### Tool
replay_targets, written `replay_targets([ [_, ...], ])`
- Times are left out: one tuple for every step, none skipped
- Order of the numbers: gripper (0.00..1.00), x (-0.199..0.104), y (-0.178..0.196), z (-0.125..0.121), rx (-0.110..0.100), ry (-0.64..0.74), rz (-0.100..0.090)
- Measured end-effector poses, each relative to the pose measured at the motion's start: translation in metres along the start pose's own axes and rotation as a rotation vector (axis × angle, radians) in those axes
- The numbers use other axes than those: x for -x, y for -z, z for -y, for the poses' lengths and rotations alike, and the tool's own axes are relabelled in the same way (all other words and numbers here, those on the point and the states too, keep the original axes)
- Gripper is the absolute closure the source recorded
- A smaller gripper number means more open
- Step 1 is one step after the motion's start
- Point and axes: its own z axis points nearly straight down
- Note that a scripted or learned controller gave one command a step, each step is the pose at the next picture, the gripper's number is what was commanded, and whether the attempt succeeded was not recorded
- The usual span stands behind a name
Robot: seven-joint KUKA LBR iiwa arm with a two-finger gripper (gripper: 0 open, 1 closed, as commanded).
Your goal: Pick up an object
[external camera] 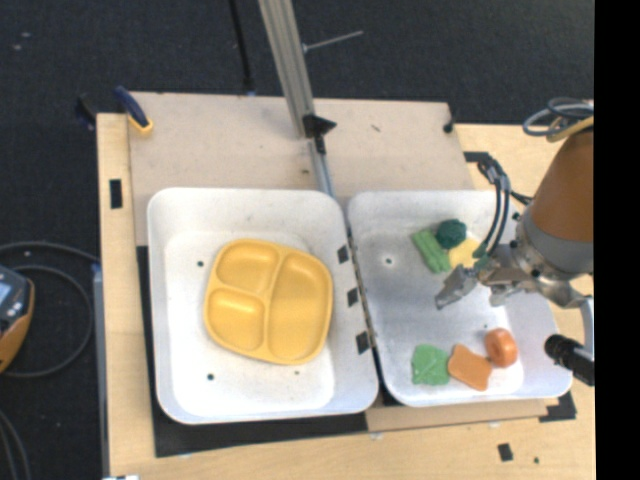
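Observation:
My gripper [472, 296] hangs over the middle of the right bin [395, 298], open, with bare bin floor between its fingers. One grey finger [450, 288] points down-left. Just behind it lie a flat light-green piece [431, 250], a dark green ball [451, 233] and a small yellow piece [463, 254], clustered together. Toward the bin's front sit a green piece [430, 365], an orange wedge [469, 367] and an orange-red lump [501, 347]. None of them touches the fingers.
The left bin [180, 268] holds a yellow divided plate [268, 300]. A metal post [290, 58] rises behind the bins, and its base meets the divider between them. The arm's orange band [565, 198] and cables overhang the right bin's right side.

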Motion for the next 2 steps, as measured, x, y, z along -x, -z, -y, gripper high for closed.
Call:
replay_targets([
  [0.00,0.003,-0.063,0.001,0.000,0.000,-0.001],
  [0.00,-0.004,-0.123,-0.003,0.000,0.000,-0.001],
])
